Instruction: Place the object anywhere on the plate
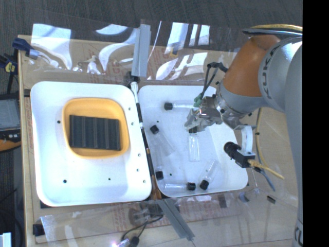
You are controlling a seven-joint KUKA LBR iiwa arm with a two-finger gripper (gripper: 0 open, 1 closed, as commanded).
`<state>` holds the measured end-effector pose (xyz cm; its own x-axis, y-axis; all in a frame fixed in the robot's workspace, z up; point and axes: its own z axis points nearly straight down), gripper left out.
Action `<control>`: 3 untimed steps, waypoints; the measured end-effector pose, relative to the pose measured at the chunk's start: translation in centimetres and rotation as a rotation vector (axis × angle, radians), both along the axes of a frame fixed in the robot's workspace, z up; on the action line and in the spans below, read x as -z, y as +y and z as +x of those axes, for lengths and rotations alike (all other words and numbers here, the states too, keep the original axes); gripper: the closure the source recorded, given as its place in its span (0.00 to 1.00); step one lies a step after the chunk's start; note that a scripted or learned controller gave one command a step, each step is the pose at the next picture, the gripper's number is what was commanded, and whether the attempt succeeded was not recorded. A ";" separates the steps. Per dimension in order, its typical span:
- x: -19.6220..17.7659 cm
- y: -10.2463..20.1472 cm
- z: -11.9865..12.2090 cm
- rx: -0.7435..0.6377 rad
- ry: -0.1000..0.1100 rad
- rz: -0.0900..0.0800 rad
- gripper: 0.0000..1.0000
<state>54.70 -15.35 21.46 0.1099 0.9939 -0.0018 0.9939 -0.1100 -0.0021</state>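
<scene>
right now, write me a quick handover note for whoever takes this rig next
Gripper: low over the right bin, just above an upright clear vial; whether its fingers are closed can't be told, and no hold shows.
Objects: clear vials with black caps lie scattered in the right bin, several along its near edge.
Plate: yellow, with a dark ribbed insert, sitting in the left bin.
Done: nothing on the plate.
Left: grasp a vial, carry it across, set it on the plate.

Only lettering seen: part of the maker's name, "KU", dark on the grey arm casing (280, 73) beside the orange band. Nothing else legible.
</scene>
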 end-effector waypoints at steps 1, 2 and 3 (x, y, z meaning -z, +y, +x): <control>-1.5 4.1 -3.3 -0.231 0.003 0.004 1.00; -0.2 7.6 1.4 -0.467 0.000 0.002 1.00; 0.3 14.1 0.8 -0.604 0.004 0.004 1.00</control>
<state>55.49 -1.29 21.17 -0.4743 0.8803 0.0029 0.8803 0.4743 -0.0054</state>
